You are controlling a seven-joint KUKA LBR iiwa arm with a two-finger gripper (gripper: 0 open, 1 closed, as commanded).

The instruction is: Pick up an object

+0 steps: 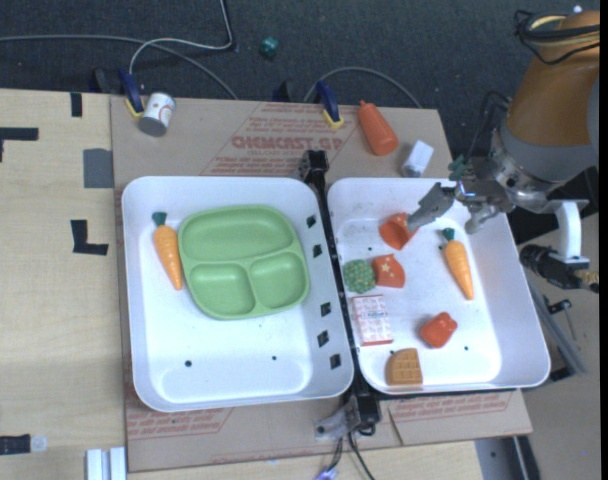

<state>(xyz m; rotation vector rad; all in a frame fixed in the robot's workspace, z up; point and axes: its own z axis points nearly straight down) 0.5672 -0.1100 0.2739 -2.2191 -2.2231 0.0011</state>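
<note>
One red toy piece (394,232) lies in the right bin (514,298), touching the tip of one finger of the gripper (452,211). The jaws stand wide, the other finger reaching toward the carrot (457,267).

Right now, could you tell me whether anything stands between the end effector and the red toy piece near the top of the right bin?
Nothing visible does: the end effector sits right beside the red toy piece.

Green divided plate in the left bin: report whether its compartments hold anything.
Empty. The green divided plastic plate shows bare green in all three compartments; the orange toy carrot lies beside it.
</note>
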